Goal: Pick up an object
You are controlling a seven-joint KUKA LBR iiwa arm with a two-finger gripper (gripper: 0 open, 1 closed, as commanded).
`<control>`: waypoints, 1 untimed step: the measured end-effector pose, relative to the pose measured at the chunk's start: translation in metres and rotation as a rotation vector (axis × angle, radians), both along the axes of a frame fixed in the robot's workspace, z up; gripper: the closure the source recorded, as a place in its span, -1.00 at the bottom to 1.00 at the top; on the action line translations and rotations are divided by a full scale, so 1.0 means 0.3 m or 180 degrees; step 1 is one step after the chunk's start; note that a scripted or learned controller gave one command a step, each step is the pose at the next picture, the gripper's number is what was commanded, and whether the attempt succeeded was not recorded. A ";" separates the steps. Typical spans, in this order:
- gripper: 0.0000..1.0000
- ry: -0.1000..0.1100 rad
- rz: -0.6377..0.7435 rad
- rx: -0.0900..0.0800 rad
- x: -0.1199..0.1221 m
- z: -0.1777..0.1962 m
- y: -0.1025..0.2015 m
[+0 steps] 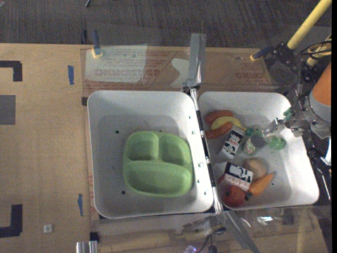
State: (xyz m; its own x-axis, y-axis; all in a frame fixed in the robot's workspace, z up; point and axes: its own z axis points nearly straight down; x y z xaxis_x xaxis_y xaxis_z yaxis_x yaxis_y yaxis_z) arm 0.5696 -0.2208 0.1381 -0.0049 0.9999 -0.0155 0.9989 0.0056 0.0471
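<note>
The left bin [105, 141] held a green divided plate [157, 163]; the right bin [300, 188] held toy food. The gripper [275, 124] hung over its right side, grip unclear. Near the front edge, an orange carrot [261, 184] lay slantwise, tip pointing up-right.

- Right bin [295, 194], far-left corner: red-orange sausage-like piece [219, 115], yellow banana [226, 123] and another red-orange piece [216, 133], lying touching one another.
- Black-and-white carton [231, 143], tilted, just right of these.
- Small grey-green can [253, 143] beside the carton; green item [277, 142] further right, blurred.
- Near side: second black-and-white carton [238, 176], lying flat; tan round item [256, 167] just beside it; orange carrot [261, 183], angled; red round fruit [235, 195] at near-left corner.
</note>
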 end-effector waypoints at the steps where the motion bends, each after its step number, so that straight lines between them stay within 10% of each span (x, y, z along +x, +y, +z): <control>1: -1.00 -0.0013 -0.0005 0.0000 0.008 -0.002 0.001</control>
State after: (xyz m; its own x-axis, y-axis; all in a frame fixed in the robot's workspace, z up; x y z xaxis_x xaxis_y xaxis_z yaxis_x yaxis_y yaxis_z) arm 0.5721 -0.2206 0.1376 -0.0033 0.9999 -0.0155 0.9987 0.0041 0.0511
